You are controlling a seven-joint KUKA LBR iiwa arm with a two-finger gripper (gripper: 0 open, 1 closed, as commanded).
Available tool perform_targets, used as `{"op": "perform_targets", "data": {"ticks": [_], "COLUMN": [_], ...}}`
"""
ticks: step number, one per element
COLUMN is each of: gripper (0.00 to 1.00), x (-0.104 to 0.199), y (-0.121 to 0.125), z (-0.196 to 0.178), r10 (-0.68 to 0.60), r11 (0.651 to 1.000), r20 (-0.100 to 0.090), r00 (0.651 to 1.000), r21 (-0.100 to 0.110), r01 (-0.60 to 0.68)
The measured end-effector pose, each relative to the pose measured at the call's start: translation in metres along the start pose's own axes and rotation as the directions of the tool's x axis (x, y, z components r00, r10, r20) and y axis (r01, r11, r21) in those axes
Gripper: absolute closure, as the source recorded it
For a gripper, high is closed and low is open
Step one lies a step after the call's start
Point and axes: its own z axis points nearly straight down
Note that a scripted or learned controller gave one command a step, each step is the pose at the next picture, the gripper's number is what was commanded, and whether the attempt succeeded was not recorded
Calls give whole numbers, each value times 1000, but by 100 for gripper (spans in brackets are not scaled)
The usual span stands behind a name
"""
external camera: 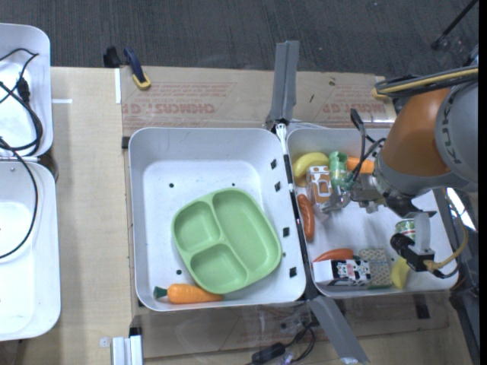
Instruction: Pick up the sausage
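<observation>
Left bin [144, 204]: green three-compartment plate [226, 239], carrot [188, 294] at near edge. Right bin [323, 286] (partly hidden): banana [310, 163], small cow-patterned carton [347, 271].

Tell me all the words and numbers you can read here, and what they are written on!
Red print on the cardboard sheet behind the bins: it looks upside down and mirrored, so I cannot read it surely.
The black-and-white carton in the right bin: its print is too small to read.
The small white packet by the gripper: too blurred to read.
</observation>
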Motion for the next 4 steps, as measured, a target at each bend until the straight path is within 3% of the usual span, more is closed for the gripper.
{"op": "perform_targets", "data": {"ticks": [1, 2, 3, 4], "gripper": [0, 100, 0, 0], "x": [-10, -10, -10, -6], "y": [-69, -67, -67, -21], "z": [19, 10, 10, 20], "r10": [-150, -145, -146, -92], "r11": [989, 989, 989, 996], "r20": [-6, -5, -5, -4], "r00": [989, 989, 989, 996], "r21": [21, 18, 19, 21], "r01": [150, 145, 146, 92]}}
